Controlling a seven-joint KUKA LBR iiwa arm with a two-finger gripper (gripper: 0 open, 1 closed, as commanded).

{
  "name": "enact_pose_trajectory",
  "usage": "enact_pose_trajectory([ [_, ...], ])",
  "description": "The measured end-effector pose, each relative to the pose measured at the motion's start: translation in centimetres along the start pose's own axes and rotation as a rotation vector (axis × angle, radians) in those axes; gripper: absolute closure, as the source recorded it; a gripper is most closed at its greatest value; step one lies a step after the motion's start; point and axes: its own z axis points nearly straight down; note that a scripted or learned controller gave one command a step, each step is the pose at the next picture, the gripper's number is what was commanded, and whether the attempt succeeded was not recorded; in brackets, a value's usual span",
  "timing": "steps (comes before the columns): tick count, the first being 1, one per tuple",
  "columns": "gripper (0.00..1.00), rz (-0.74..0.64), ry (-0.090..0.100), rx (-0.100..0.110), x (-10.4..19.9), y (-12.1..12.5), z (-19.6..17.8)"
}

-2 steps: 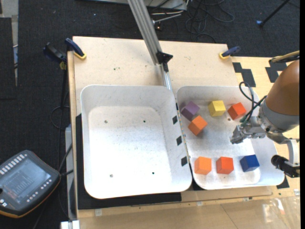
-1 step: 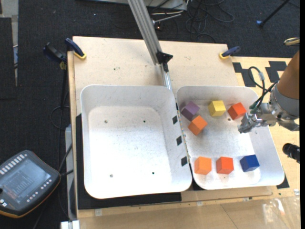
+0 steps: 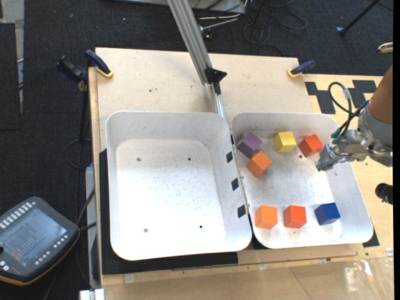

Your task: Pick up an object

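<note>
Jaws above right bin (image 3: 350,186), wooden bench (image 3: 162,80).

From my station I see the arm (image 3: 382,114) as a thick grey cylinder with an orange-brown band at its upper part. Black cables (image 3: 342,105) loop along its side toward the wrist. The hand (image 3: 326,162) is dull grey metal, boxy at the base and narrowing to dark tips.

camera view: looking down at a slant from above the bench (image 3: 187,74) | taking in left bin (image 3: 125,130) and right bin (image 3: 356,199) whole | arm (image 3: 381,124) entering from right edge | standing well back
</note>
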Motion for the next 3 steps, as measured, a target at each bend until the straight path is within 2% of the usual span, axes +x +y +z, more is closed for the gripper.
enact_pose_trajectory([
  [1,1.00,-0.006,0.003,0.002,5.2,2.8,0.3],
  [2,1.00,-0.005,0.003,0.001,10.0,4.5,-0.9],
  [3,1.00,-0.006,0.003,0.003,14.8,5.7,0.1],
])
